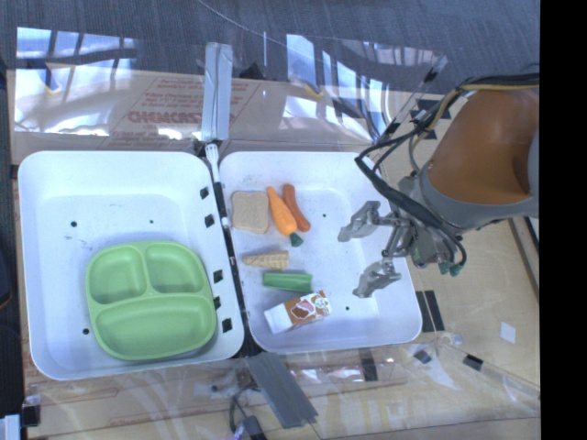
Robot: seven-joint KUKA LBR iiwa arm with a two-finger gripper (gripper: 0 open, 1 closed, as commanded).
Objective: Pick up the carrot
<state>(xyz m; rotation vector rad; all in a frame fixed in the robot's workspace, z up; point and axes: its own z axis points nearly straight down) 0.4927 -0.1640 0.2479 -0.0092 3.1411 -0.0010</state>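
An orange carrot (282, 212) with a green stem end lies in the right bin (330, 333), next to a red-orange sausage-like piece (295, 207). My gripper (367, 250) hovers over the right half of that bin, well to the right of the carrot. Its two fingers (358, 220) are spread wide apart with nothing between them.
Also in the right bin: a slice of bread (249, 211), a corn cob (265, 260), a green cucumber piece (287, 280) and a small snack packet (298, 311). The left bin (55, 191) holds a green divided plate (110, 328). Cables hang from the wrist at the right.
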